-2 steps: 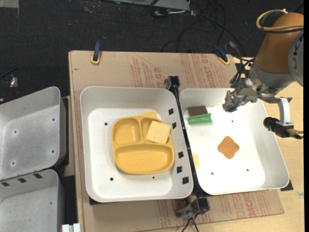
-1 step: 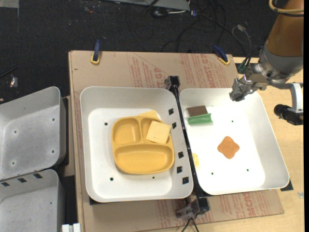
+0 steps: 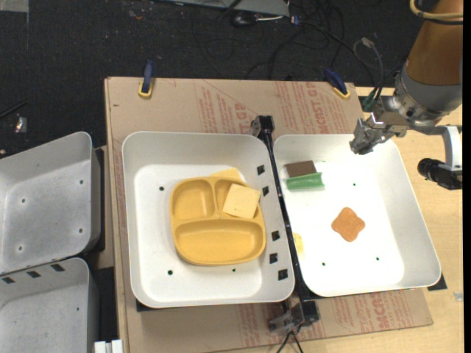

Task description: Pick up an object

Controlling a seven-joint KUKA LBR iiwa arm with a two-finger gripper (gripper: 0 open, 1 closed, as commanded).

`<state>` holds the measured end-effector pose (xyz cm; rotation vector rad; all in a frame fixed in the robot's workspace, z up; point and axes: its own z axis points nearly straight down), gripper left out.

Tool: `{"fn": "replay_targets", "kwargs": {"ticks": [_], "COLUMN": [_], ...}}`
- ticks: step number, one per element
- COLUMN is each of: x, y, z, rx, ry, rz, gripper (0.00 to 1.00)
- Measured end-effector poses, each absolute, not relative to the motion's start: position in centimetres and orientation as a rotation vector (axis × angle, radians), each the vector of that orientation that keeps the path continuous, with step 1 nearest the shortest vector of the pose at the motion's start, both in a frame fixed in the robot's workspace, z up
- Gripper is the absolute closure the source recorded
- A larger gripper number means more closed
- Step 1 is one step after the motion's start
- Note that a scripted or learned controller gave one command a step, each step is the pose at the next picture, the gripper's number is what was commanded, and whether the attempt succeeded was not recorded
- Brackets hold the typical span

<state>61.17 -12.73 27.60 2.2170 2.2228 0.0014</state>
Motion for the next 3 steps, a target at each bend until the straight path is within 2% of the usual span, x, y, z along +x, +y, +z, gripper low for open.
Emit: {"fn": "replay_targets", "kwargs": {"ticks": [1, 2, 3], "x": [59.8, 57.1, 55.5], "y": [-7.8, -3.7, 1.8], "z": [27.7, 27.2, 25.2], "rx": [2.215, 2.217, 2.216], "ry": [2.230, 2.230, 2.233], "rz": [0.001, -0.002, -0.002], "gripper": [1.00, 1.00, 1.00]}}
